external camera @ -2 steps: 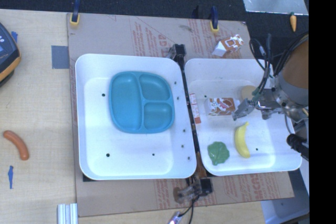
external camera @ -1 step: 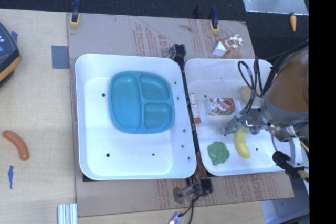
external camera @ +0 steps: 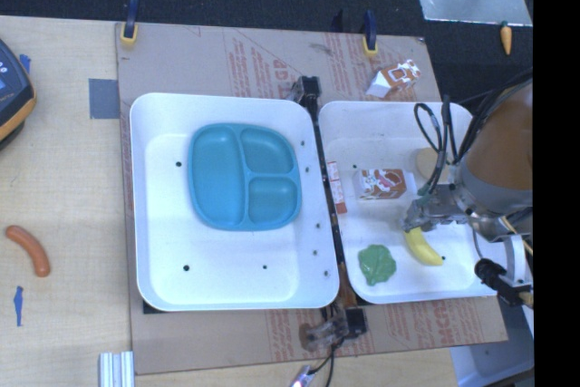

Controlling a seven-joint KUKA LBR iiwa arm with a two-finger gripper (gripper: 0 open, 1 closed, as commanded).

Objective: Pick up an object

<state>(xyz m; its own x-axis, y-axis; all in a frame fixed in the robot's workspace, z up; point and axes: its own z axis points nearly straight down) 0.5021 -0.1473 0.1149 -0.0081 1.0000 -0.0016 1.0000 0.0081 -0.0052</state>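
The right bin (external camera: 362,127) holds a yellow banana (external camera: 422,248), a green leafy toy (external camera: 377,264), a small red-and-white packet (external camera: 381,183) and a pale round disc (external camera: 427,163) partly behind the arm. My gripper (external camera: 422,217) hangs low over the bin, right above the banana's upper end. The arm and its cables cover its fingers. The left bin (external camera: 154,195) carries a blue divided plate (external camera: 245,176).
A second red-and-white packet (external camera: 395,78) lies on the cardboard behind the right bin. An orange sausage toy (external camera: 28,249) rests on the bench at far left, beside a dark device (external camera: 11,91) at the left edge. Clamps (external camera: 369,30) hold the cardboard's far edge.
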